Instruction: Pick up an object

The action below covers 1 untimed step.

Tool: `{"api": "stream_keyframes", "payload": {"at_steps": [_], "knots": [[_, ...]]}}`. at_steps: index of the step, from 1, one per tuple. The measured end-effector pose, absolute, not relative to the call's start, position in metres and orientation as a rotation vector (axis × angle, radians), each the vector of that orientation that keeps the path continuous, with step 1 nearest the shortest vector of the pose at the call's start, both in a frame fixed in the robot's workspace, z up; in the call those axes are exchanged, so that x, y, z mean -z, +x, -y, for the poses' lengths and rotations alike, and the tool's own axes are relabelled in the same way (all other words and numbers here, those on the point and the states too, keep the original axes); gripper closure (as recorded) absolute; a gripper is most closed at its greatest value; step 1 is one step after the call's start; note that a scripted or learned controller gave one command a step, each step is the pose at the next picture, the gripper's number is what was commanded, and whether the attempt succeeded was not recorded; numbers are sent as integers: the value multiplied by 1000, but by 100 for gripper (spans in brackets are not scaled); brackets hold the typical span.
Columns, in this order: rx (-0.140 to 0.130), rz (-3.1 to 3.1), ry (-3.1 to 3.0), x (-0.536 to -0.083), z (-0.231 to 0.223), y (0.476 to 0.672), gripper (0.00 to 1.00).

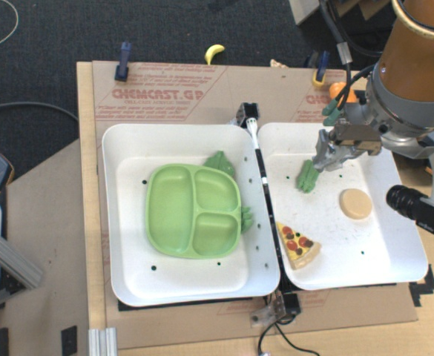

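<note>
My gripper [326, 159] hangs over the back of the right bin [395, 265]. Just below and to its left lies a small green oblong toy [306, 176], tilted, with its upper end right at the gripper's tip. Whether that toy is gripped or merely touched is not visible. Also in the right bin are a tan round disc [356, 203] to the right and a toy pizza slice [300, 245] near the front left corner. The left bin [127, 273] holds a green divided plate [194, 211], and a green leafy toy [219, 159] sticks out from behind it.
A black divider strip [261, 184] runs between the two bins. Blue clamps [122, 61] [321, 69] grip the bench's back edge. A yellow banana [214, 52] lies on the floor beyond. A black part [417, 205] of the arm juts over the right bin's right edge.
</note>
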<state>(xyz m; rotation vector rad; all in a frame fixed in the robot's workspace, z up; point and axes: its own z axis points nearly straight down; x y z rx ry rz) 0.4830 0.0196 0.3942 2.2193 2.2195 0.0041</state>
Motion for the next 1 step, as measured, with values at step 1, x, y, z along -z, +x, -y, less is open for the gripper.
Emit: {"api": "stream_keyframes", "payload": {"at_steps": [1], "knots": [[11,-2224,2228,-264,-20,499,100]]}}
